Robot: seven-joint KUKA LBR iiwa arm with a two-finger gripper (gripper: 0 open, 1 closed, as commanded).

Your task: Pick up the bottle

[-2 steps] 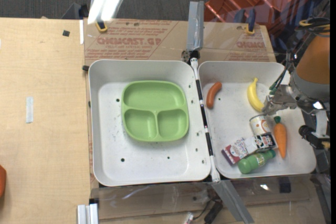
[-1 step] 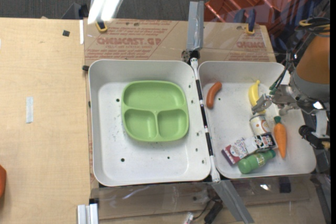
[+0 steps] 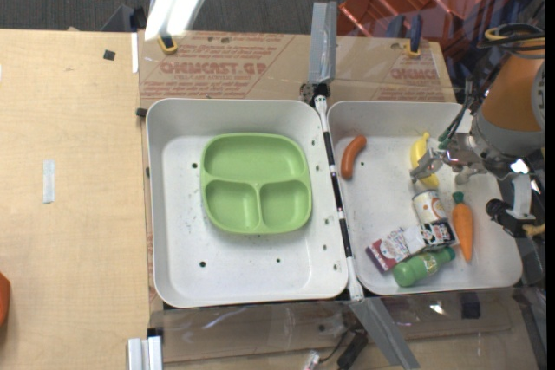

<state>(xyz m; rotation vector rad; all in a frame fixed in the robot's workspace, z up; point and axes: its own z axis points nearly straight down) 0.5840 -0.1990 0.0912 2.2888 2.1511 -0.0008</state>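
So here's the setup: two shallow white plastic bins side by side on the pale wooden counter (image 3: 61,143). The left bin (image 3: 169,212) has a light green three-compartment plastic plate (image 3: 257,182) sitting roughly in its middle. The right bin (image 3: 381,178) is where all the small stuff is.

The green plastic bottle (image 3: 422,266) is lying on its side down at about 5 o'clock in the right bin, close to the front wall, cap end pointing toward 2 o'clock. Touching it on the upper left is a small red and white carton (image 3: 392,247), and just above it there's a little black and white packet (image 3: 440,233). An orange plastic carrot (image 3: 464,230) lies right beside those, at about 3 o'clock from the bottle's cap, pointing down. A small white and yellow cup-like thing (image 3: 426,206) sits just above the packet. Up at 11 o'clock in that bin there's an orange-red toy sausage (image 3: 351,156), well apart from the rest.

The grey arm with the orange band (image 3: 512,100) comes in from 3 o'clock, and the jaws (image 3: 427,173) are up near a yellow banana-shaped toy (image 3: 420,150) at about 1 o'clock in the bin, well apart from the bottle. The metal fingertips look close to or touching the yellow toy, but honestly I can't tell how wide the jaws are or whether they've got anything pinched.
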